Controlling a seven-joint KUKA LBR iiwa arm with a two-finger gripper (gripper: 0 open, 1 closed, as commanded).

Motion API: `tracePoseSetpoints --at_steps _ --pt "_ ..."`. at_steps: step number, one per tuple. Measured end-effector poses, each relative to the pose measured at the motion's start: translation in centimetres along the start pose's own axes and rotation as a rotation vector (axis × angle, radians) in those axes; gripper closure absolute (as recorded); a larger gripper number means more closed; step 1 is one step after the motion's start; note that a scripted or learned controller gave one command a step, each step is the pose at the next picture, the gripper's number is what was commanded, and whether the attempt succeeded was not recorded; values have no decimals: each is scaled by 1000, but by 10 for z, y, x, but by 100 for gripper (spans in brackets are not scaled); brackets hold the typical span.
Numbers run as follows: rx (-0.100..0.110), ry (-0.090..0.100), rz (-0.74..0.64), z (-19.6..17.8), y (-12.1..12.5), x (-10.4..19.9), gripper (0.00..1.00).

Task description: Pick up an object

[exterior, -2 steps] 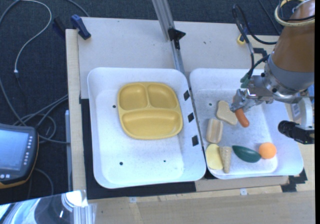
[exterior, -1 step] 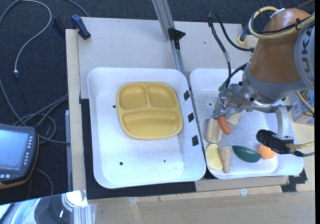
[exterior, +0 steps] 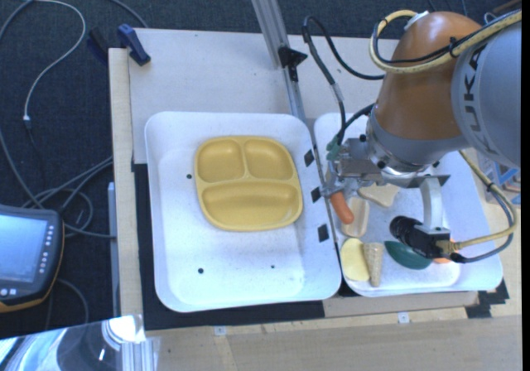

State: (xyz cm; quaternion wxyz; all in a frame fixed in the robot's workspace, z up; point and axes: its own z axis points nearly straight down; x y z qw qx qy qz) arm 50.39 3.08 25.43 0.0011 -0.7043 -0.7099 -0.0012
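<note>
Where the table (exterior: 207, 55) carries its two white bins side by side, the arm (exterior: 431, 71) reaches in from the right and hangs over the right bin (exterior: 476, 195), its orange band and grey body covering much of that bin's far half.

- Left bin (exterior: 240, 278): holds a yellow divided tray (exterior: 247, 181), flat, set toward the far middle. Nothing else in it but a few dark specks.
- Right bin: the small things are crowded along its near-left part, probably because the arm works from above and leaves them wherever they drop.
- Claw (exterior: 348, 195): low over the left side of the right bin, just above the clutter. Cannot tell whether it is released or clenched; the wrist hides it.
- Likely target: an orange carrot-like piece (exterior: 341, 209), lying just below the claw, beside a pale tan piece (exterior: 383, 195).
- Nearer: a yellow piece (exterior: 355, 260) touching a beige cone (exterior: 374, 262).
- Right of those: a teal bowl-shaped thing (exterior: 406, 257) under a black part (exterior: 411, 231) and a cable.

Judgement: the pick is not yet shown done; nothing seen lifted.
</note>
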Motion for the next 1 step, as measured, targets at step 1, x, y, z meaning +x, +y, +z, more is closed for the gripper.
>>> tracePoseSetpoints --at_steps 1 --pt "6 0 1 17 -11 55 100"
